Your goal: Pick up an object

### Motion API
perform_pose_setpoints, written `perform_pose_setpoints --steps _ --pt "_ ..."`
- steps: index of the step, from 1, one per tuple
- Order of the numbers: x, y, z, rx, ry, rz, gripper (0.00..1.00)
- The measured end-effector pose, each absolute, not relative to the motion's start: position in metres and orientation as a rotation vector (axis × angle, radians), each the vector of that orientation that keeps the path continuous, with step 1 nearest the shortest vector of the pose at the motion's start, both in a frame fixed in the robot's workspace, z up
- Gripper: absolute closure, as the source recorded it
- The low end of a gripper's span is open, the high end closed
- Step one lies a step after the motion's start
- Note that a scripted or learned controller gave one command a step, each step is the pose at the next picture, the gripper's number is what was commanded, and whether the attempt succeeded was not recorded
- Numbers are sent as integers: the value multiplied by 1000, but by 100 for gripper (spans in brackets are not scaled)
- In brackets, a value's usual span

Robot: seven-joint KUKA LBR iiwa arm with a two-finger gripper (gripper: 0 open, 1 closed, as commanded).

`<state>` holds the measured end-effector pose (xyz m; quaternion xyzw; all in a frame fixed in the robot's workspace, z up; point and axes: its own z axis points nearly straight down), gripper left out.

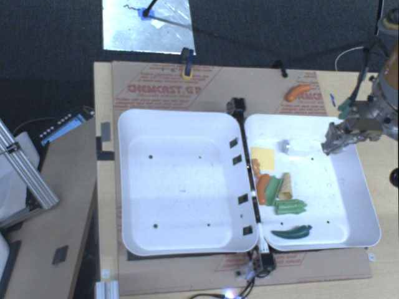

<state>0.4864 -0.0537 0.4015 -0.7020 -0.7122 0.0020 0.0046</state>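
Dark carpet fills the top of the frame, and below it sits the bench [206,83] with two shallow white bins side by side. Left bin [181,179] is bare white plastic; the right bin [355,198] has all the goodies, bunched along its left wall near the middle divider.

What's in there: a yellow square [264,159], flat like a cheese slice, an orange carrot-ish piece [263,188] just below it, a tan cone-shaped thing [285,186] right beside that, a green lumpy piece [290,207] touching the cone's lower end, and a dark green pepper [292,232] lying apart near the bottom edge. Something clear and pale sits at the upper middle of the bin [299,147], hard to make out. One orange sausage-looking piece [298,92] is outside the bins, upper right on the board.

The gripper [331,143] hangs over the right bin's upper right area, nothing between its fingers as far as I can see, though honestly can't tell how they're set.

My guess is these are light plastic toy foods: stiff, smooth, a bit slippery. The pepper looks like the easiest target since it's alone; I'd pinch across its narrow middle. The flat yellow one seems nasty to grab.
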Motion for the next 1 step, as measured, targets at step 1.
perform_pose_setpoints --steps 1 --pt "487 29 458 -2209 -2239 -12 100"
